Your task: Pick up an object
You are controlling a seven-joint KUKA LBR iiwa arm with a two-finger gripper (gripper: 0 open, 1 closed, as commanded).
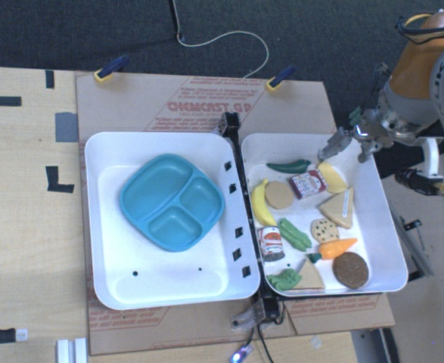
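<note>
The right bin point(384, 203) holds several toy foods: a green chili point(290, 165), a red packet point(307, 183), a yellow piece point(332, 177), a banana point(262, 204), a tan round point(279, 195), a cheese wedge point(339, 209), a chip cookie point(324, 229), a carrot point(335, 248), a small can point(271, 243) and a brown disc point(350, 269). My gripper point(344, 151) hangs over the bin's far right corner, just above the yellow piece. It is open, with nothing between its fingers.
A blue divided plate point(173, 201) lies in the left bin point(104, 225). A black divider with clips point(240, 203) runs between the bins. Both bins rest on cardboard point(199, 104) held by clamps. A cable point(222, 40) loops across the dark floor behind.
</note>
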